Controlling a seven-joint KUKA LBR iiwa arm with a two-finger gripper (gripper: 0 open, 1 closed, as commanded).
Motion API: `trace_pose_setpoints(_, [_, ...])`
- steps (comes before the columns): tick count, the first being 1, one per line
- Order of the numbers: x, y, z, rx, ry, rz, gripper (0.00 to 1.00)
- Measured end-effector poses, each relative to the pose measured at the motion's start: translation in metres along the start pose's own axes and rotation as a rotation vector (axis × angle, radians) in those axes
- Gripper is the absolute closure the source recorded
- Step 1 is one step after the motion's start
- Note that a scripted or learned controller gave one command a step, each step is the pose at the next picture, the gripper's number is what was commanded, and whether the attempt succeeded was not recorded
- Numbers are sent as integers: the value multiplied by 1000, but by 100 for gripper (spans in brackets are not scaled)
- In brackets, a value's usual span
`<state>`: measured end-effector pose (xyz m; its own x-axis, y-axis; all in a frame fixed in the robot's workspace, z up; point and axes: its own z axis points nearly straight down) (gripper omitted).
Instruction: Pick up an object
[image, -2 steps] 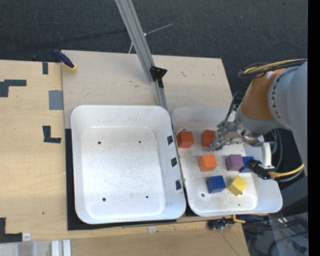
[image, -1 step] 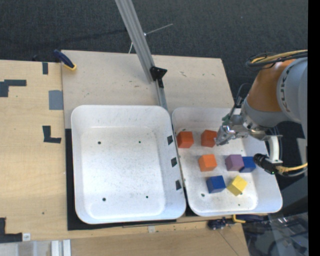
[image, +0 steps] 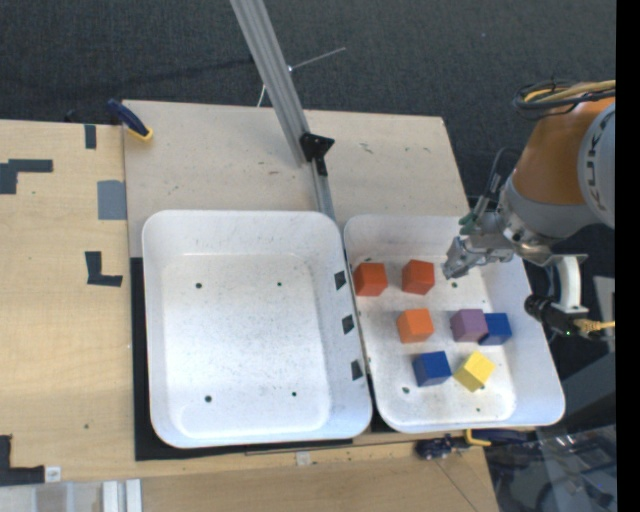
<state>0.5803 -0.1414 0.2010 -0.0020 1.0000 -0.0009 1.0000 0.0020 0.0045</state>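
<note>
Slanted overhead view of both bins (image: 250, 225)
</note>
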Motion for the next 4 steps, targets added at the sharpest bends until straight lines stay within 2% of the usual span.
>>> trace_pose_setpoints(1, [0, 1, -17, 3, 1, 1, 100])
trace_pose_setpoints(2, [57, -4, -26, 5, 3, -5, 100])
trace_pose_setpoints(3, [114, 5, -35, 5, 3, -6, 100])
trace_pose_setpoints(4, [178, 4, -37, 6, 3, -7, 100])
